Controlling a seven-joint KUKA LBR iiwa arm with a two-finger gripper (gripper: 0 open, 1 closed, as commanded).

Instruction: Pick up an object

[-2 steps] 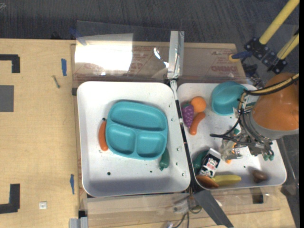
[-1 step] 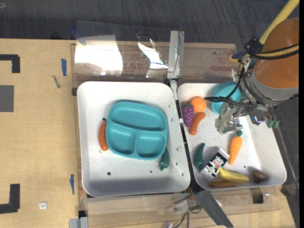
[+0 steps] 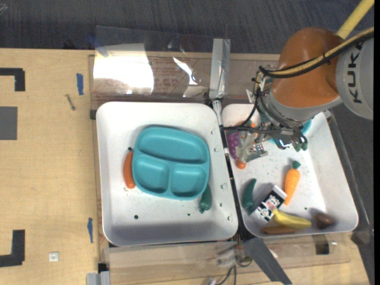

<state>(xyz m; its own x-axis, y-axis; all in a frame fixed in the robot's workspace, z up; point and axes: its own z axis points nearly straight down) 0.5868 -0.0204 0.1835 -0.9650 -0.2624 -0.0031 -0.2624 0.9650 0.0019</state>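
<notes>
The gripper (image 3: 256, 149) hung low over the right bin (image 3: 338, 177), above a purple toy (image 3: 236, 140) by the bin's left wall. I could not tell how it was set.

In the right bin (image 3: 341, 177), bare floor lies at three o'clock, past the carrot (image 3: 291, 181). Toward six o'clock a banana (image 3: 289, 219), a black-and-white box (image 3: 269, 205) and a green pepper (image 3: 248, 193) crowd together. The teal divided plate (image 3: 171, 162) takes up the middle of the left bin (image 3: 113, 129), leaving open strips at twelve and nine o'clock.
</notes>
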